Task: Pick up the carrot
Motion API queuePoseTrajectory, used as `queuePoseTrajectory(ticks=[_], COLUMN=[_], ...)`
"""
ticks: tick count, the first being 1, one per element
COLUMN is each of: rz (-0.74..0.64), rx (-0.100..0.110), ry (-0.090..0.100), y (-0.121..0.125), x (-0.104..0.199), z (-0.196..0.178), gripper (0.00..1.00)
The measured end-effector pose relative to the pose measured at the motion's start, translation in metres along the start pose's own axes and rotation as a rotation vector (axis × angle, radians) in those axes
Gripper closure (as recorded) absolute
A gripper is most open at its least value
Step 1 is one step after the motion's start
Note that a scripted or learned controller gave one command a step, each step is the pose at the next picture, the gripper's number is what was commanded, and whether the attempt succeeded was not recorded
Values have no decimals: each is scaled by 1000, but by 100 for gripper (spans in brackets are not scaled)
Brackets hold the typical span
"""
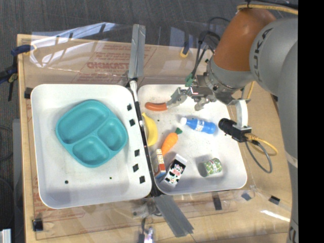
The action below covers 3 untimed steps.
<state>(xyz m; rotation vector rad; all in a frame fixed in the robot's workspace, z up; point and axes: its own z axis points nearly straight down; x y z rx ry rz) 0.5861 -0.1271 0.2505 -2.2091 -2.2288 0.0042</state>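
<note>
Reaching in from three o'clock, the arm (pixel 263 39) hung over the upper part of the right bin (pixel 238 178), its orange band above the wrist. The gripper (pixel 188 99) sat toward twelve o'clock in that bin, and its two fingers (pixel 174 97) stood apart with nothing between them.

At about six o'clock from the gripper lay the carrot (pixel 169 142), near the middle of the right bin, its green tip pointing toward one o'clock. It was well apart from the fingers and untouched. A banana (pixel 150 128) lay just beside it at nine o'clock, along the bin's left wall. A sausage (pixel 156 106) rested at eleven o'clock from the carrot, near the left finger. A blue bottle (pixel 201 126) with a white cap lay at two o'clock from the carrot. A small carton with a cow print (pixel 175 170) stood at six o'clock from it, and a green can (pixel 211 166) lay on its side at four o'clock.

The left bin (pixel 45 176) held a teal divided plate (pixel 91 131).
</note>
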Motion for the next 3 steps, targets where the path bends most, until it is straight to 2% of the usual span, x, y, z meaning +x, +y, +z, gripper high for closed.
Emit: queuePoseTrajectory(ticks=[1, 2, 3], rz=[-83, -90, -54], rx=[-2, 0, -2], ry=[-3, -2, 0], y=[-27, -27, 37], x=[-26, -25, 34], z=[159, 150, 35], gripper=[0, 100, 100])
